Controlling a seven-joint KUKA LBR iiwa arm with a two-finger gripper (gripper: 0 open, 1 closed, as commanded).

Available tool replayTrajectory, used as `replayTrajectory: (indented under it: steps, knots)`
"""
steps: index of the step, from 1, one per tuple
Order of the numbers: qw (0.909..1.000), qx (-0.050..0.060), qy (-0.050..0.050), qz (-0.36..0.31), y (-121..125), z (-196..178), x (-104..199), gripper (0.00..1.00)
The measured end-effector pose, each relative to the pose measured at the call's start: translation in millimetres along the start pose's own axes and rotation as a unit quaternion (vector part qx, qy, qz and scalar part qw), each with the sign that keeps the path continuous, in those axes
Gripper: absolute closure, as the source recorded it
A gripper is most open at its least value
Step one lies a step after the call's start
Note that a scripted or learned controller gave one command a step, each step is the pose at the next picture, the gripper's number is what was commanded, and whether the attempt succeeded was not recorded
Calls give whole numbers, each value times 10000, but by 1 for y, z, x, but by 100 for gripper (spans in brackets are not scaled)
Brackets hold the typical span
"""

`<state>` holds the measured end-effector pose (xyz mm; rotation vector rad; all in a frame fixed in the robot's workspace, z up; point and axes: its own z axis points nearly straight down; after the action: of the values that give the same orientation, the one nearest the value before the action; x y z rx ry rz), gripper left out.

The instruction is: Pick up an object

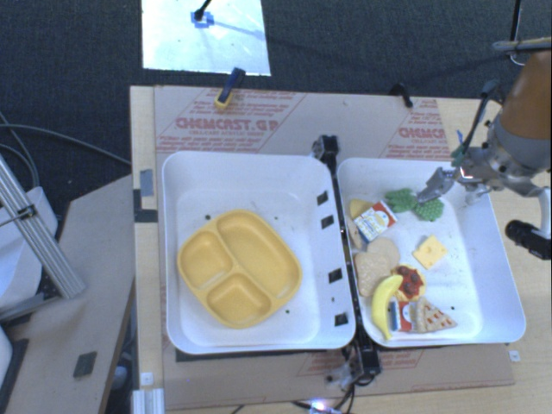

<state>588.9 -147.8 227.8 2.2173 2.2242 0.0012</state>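
— What's in the left bin?
— A yellow divided plate, near its front edge.
— And the right bin?
— Toy food along its left side; broccoli near the back edge, the gripper just above it. Grip state unclear.

Dark carpet lies beyond the bench, a pale, shiny sheet on it at the far side; a metal rail, perhaps a frame, stands left.
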Motion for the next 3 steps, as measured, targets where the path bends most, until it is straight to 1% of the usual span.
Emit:
replayTrajectory:
  steps: [1,2,3]
  knots:
    - [10000,62,16,37,-87,97,-22,0]
    - [10000,-33,-47,-5,-72,142,49,0]
    - [9999,-114,-73,43,-97,138,58,0]
